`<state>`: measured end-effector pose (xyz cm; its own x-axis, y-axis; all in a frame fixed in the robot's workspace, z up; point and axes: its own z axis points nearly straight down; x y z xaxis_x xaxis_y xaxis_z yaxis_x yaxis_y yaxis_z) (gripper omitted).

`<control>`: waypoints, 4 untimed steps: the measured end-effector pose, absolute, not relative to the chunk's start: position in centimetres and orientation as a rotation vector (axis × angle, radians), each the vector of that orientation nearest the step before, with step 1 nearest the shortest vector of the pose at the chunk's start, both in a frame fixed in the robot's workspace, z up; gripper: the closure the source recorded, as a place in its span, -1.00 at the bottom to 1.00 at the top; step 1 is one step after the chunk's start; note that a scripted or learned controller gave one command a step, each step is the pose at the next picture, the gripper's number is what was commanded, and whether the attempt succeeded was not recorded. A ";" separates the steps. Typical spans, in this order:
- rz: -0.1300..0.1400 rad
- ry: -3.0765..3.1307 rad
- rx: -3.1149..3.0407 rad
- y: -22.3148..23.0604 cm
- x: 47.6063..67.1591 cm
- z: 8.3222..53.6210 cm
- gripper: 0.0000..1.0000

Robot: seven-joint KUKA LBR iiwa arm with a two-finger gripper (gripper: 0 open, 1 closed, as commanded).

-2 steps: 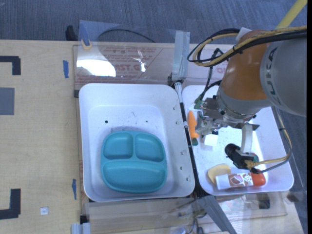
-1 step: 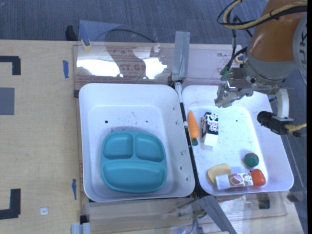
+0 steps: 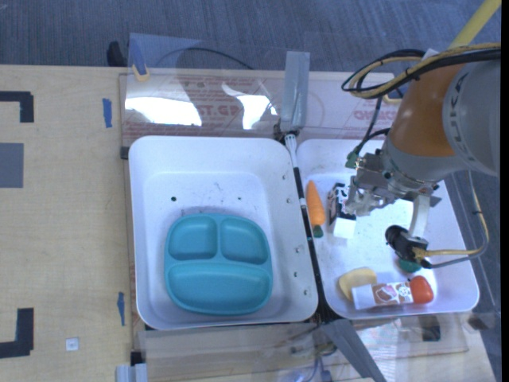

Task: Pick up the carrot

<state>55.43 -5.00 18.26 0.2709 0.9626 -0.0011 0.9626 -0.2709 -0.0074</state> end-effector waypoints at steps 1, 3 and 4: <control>-0.005 -1.697 -2.645 -1.1 51.3 25.9 1.00; 0.000 -1.234 -2.891 -7.5 63.4 28.1 1.00; 0.019 -0.894 -3.007 -9.5 62.6 15.6 1.00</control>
